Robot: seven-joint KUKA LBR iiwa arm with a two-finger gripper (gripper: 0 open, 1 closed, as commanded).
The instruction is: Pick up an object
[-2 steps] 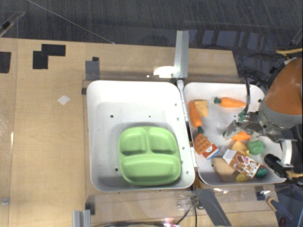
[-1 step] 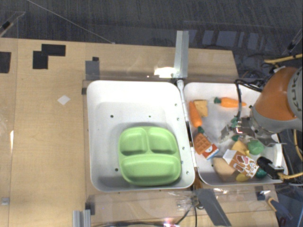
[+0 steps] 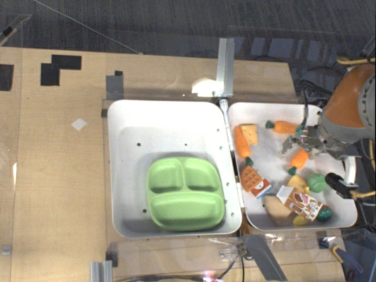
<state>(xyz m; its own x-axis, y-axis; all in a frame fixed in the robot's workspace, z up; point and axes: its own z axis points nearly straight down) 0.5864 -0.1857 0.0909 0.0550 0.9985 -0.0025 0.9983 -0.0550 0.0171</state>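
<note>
My gripper point(image 3: 301, 144) hangs over the right part of the right bin point(image 3: 267, 113), its fingers spread open with nothing between them. Just below its tips lies a small orange carrot point(image 3: 299, 158), green end pointing to the front left. A longer carrot point(image 3: 286, 126) lies just behind the gripper near the bin's back wall. The arm's orange band point(image 3: 352, 98) enters from the right.
Also in the right bin: an orange piece with a yellow wedge point(image 3: 247, 137), a waffle point(image 3: 254, 180), a tan potato point(image 3: 276, 207), a brown carton point(image 3: 302, 203), a green fruit point(image 3: 316, 183). The left bin point(image 3: 132, 122) holds a green divided plate point(image 3: 185, 192).
</note>
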